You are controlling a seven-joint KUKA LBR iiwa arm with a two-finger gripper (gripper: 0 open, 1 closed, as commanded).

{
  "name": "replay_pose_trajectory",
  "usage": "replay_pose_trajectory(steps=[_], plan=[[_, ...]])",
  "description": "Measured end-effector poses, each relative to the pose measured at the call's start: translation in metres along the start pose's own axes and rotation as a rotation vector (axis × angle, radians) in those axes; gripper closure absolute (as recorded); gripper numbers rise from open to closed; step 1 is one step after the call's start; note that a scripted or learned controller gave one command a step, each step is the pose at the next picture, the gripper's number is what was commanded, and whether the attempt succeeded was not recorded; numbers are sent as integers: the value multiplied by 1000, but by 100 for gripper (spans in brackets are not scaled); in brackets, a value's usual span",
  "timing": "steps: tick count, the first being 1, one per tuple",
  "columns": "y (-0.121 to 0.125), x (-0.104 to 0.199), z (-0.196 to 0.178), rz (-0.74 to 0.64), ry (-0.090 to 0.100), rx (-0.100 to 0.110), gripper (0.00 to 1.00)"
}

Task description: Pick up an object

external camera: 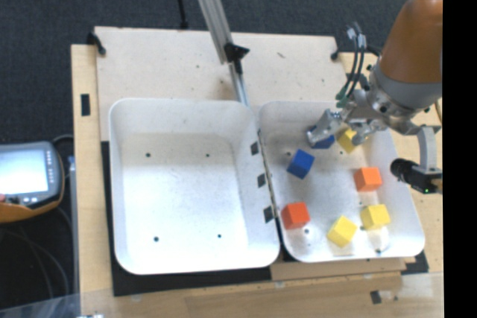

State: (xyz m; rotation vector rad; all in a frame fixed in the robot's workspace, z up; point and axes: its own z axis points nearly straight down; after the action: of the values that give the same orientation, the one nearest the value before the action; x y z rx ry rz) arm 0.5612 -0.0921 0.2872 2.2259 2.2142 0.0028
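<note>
Bins side by side, left bin (pixel 186 182) beside right bin (pixel 406 234) holding scattered blocks, grey arm (pixel 406 63) reaching in, gripper (pixel 337 132) low over the far end, fingers clamped on a yellow block (pixel 346 140), blue block (pixel 300 164) nearby.

The grey-and-orange arm (pixel 414 33) is cut off at the right edge. It partly covers a small yellow cube (pixel 346 140) beside the end effector (pixel 337 132), whose fingers are too blurred to read.
</note>
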Motion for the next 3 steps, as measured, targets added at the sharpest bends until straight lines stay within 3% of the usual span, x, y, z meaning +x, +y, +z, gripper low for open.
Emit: replay_pose_trajectory(steps=[1,2,3], plan=[[26,0,87,-3,-1,7,0],[20,-21,192,-3,-2,1,0],[66,-65,189,-2,-3,-3,0]])
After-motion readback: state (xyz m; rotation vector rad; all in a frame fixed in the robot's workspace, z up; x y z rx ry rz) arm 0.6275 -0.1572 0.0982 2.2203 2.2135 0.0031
